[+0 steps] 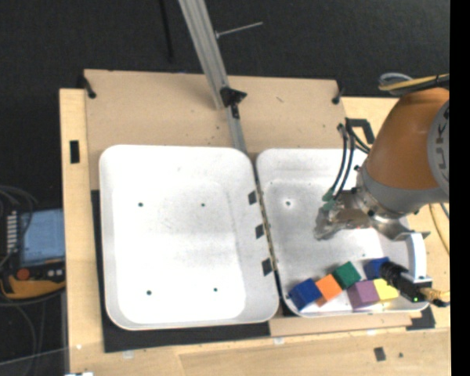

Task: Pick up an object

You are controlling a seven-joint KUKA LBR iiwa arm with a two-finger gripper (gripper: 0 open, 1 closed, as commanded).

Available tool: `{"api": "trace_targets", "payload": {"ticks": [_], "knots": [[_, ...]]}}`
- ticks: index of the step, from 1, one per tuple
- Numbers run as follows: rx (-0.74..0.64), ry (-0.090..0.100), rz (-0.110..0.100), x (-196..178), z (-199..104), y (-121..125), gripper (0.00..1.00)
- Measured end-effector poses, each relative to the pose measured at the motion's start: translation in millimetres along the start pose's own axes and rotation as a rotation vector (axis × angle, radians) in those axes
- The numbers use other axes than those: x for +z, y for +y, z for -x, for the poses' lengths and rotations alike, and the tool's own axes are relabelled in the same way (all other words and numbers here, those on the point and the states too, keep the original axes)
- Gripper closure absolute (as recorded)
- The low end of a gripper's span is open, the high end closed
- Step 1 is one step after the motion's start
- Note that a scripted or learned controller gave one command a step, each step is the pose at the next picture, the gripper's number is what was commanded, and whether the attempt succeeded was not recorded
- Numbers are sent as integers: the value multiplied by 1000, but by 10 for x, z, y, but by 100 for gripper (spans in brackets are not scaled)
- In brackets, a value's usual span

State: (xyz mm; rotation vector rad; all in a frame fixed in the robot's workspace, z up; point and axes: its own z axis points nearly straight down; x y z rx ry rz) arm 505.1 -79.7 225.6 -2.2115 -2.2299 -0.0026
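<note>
Several small blocks lie along the front edge of the right bin point(298, 178): a blue block point(304, 292), an orange block point(328, 287), a green block point(346, 275), a purple block point(365, 292), a yellow block point(385, 290) and another blue block point(375, 268). My gripper point(327, 227) hangs over the middle of the right bin, up and a little left of the blocks, apart from them. The wrist hides much of it. Nothing shows between its tips.
The left bin point(180, 233) sits beside the right one, with a hinged divider point(260, 229) between them. A slanted metal pole point(207, 49) rises behind the bins. A blue device with cables point(35, 245) lies off the bench's left side.
</note>
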Motion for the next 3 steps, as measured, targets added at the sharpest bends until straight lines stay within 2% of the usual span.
{"api": "trace_targets", "payload": {"ticks": [1, 3], "knots": [[0, 0, 2, -117, -489, 87, 100], [-1, 0, 1, -229, -1531, 84, 100]]}}
